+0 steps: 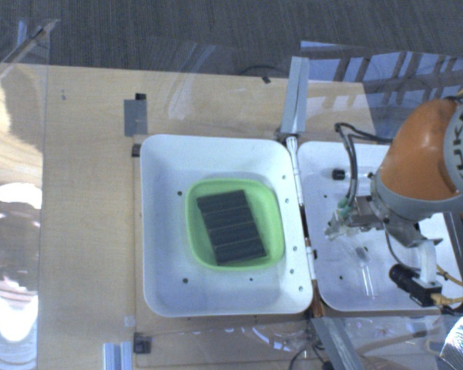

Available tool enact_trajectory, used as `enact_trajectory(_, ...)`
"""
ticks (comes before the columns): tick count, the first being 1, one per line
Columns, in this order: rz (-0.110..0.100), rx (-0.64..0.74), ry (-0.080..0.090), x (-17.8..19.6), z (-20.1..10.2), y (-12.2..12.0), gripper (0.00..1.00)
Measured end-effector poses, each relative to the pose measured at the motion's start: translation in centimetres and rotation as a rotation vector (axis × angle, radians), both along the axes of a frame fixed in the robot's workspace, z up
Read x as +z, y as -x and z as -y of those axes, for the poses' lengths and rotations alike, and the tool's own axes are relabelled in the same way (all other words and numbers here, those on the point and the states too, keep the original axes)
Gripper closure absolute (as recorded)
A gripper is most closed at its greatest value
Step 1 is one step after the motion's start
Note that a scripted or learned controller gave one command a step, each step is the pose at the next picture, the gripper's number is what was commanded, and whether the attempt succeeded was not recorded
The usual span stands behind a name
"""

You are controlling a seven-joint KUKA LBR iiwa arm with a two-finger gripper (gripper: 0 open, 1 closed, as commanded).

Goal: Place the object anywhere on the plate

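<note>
Pincer (pixel 347 220) — one plate (pixel 199 249); one object (pixel 230 227)

Arm (pixel 416 183): grey casing under a bulging orange band.
Markings: dark lettering on the band's right side.
Cables: black, looping beside the wrist.
Lower attachment: black cylinder, white bracket.

Bench (pixel 85 206) pale wood, matt. Bins (pixel 162 284) white plastic, smooth, slight sheen. Plate (pixel 196 206) green plastic, glossy. Block (pixel 229 227) dark, ribbed, matt.
</note>
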State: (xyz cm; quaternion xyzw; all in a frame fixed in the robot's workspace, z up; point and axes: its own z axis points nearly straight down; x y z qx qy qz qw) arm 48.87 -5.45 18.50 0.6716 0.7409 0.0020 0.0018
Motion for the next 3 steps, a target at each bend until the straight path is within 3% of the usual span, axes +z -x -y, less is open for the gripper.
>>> enact_trajectory(1, 0.002, 0.162, 0.001, 0.0, -5.9, -3.0, 1.00)
enact_trajectory(2, 0.002, 0.161, 0.001, 0.0, -5.9, -3.0, 0.00)
enact_trajectory(3, 0.002, 0.137, 0.001, 0.0, -5.4, -4.7, 0.00)
